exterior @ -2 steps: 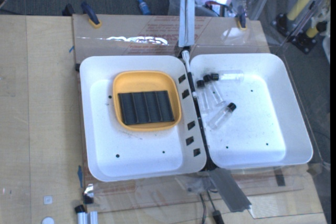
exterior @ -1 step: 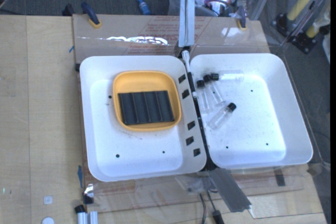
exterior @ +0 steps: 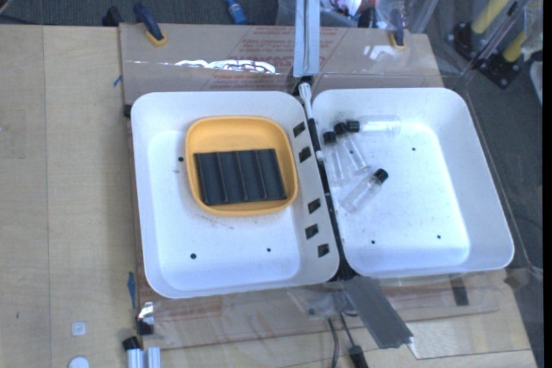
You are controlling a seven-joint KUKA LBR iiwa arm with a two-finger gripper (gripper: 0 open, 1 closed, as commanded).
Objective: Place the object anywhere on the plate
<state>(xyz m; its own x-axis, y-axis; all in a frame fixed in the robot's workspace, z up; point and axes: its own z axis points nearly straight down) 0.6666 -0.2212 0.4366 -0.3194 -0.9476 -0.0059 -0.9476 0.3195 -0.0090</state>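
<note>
We are judging the pick as not yet begun: the capped vials (exterior: pixel 362 190) are lying in the right bin (exterior: pixel 448 185), well apart from the yellow plate (exterior: pixel 237 127). We cannot tell the gripper's state. Next it is needing to close around one vial.

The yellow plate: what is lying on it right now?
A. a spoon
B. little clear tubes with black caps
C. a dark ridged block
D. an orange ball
C: a dark ridged block lies flat on the yellow plate in the left bin, while the clear tubes sit in the right bin.
</note>
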